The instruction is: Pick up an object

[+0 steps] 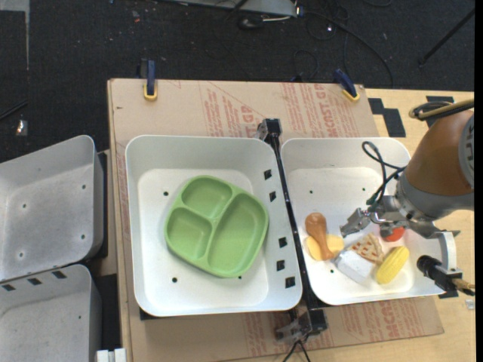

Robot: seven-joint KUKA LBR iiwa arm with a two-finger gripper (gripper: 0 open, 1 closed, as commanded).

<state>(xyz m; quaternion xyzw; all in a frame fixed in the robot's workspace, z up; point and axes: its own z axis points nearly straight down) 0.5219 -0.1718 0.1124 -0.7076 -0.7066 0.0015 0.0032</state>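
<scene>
The right white bin (332,164) holds a heap of toy food near its front right corner. A brown and orange drumstick (321,236) lies to the left of a pizza slice (367,247), a white block (352,265) and a yellow corn cob (392,265). A red piece (393,234) peeks out under the wrist. My gripper (361,221) hangs low just above the pizza slice, between the drumstick and the red piece. I see nothing lifted off the bin floor.
A green divided plate (217,225) lies in the left bin (151,157). Clamps (150,78) hold the cardboard bench top at the back. Two white trays (45,194) sit off the bench's left side. The arm's grey body (441,176) overhangs the right bin's right wall.
</scene>
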